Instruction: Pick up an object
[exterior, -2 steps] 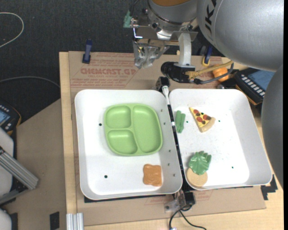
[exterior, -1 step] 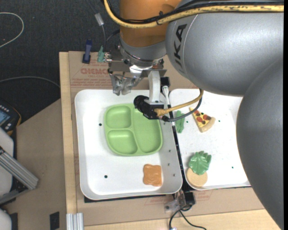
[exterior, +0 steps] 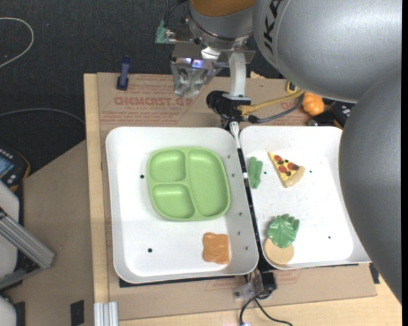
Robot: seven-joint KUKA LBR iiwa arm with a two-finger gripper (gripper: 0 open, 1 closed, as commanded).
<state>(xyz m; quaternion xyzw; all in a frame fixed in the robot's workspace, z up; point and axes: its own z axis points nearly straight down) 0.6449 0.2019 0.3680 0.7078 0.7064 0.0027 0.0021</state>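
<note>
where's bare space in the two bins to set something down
Left bin: bare strips left of the green divided plate and along the front, left of the orange toy. Right bin: open middle and right side, between the pizza slice and the green leafy toy. Crowded along the shared divider.

Two white bins: the left bin holds a pale green tray with three sections and an orange-brown toy. The right bin is white with a few dark specks; in it lie a small green piece, a pizza slice in yellow with red dots and a tan crust, and a green leafy toy on a tan disc. The tabletop is tan cardboard with red print. A blue clip sits at its corner. The arm is grey with an orange band. The claw is silvery.
</note>
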